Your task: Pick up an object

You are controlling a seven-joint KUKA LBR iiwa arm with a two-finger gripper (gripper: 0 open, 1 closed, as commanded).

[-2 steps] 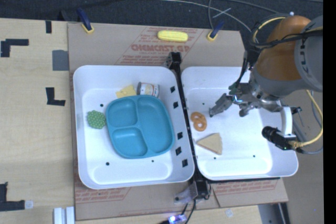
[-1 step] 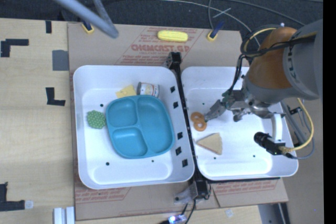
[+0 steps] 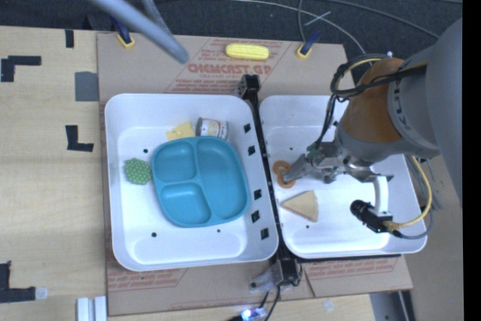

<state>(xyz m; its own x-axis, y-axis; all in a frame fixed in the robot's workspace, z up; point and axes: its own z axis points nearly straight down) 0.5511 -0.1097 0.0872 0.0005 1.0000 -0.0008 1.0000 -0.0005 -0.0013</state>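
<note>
Right bin: shallow, white; holds two loose items and the working end of the arm. Item one: tan wedge, triangular, lying flat near the bin's front left; its sharper corner points toward the divider between the bins, its long axis running roughly left to right with a slight slant. Item two: small orange-brown ring, lying flat against the left wall, just above the wedge and apart from it.

Gripper: reaches in from the right, low over the bin floor, its tip at the ring; whether the fingers are apart or together cannot be told, and nothing is seen held. Grey arm with orange band covers the bin's right half; black cable fitting lies to the right of the wedge.

Left bin: blue divided plate in the middle; green knobbly piece touching its left rim; yellow block and small tin just behind it.

Beyond the bins: yellow corn-like piece on the cardboard sheet.
</note>
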